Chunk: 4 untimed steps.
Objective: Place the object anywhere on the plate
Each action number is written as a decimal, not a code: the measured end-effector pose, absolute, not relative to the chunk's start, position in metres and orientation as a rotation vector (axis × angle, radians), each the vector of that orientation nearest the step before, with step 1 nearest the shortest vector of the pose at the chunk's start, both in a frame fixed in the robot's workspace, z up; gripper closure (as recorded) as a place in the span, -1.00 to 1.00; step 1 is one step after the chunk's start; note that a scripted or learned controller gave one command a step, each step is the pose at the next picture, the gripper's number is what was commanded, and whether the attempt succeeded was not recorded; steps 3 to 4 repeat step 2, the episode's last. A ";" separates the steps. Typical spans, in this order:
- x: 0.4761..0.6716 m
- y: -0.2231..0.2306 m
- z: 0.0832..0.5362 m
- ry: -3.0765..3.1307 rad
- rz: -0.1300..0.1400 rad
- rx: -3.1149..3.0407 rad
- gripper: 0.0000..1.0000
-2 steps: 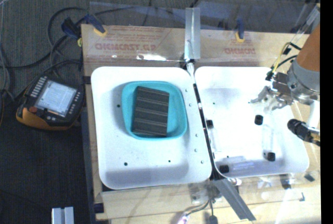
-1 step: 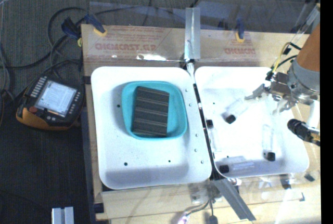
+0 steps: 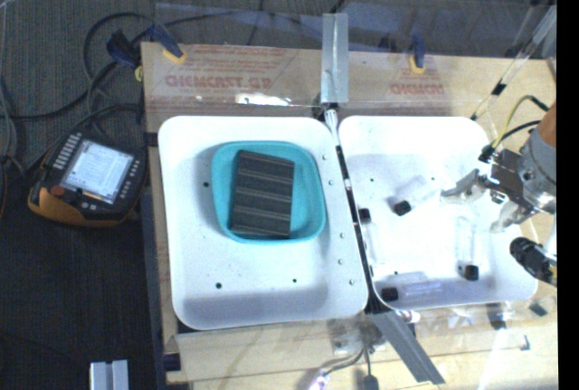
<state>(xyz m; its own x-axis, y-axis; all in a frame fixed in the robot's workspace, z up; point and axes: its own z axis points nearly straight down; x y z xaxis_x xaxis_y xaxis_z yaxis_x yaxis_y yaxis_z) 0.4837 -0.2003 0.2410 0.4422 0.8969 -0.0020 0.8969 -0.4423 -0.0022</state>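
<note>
Lying flat, block [image 3: 263,194] within plate [image 3: 312,198].

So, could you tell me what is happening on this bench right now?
A dark ribbed block already lies on the teal plate in the left bin. The gripper sits at the right bin's far right side, holding nothing that I can see. Several small clear, dark-capped pieces lie scattered in that bin.

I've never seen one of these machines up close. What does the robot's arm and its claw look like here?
At the right edge, the arm shows a grey body with a bit of orange. Its gripper is silvery metal with dark parts, angular and bracket-like, with thin fingers. A round black part sits just below it. Finer markings are too blurred to read.
</note>
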 end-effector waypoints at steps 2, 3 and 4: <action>0.485 -0.206 0.382 -1.957 0.002 -2.463 -1.00; 0.485 -0.206 0.382 -1.957 0.002 -2.463 -1.00; 0.485 -0.206 0.382 -1.957 0.002 -2.463 -1.00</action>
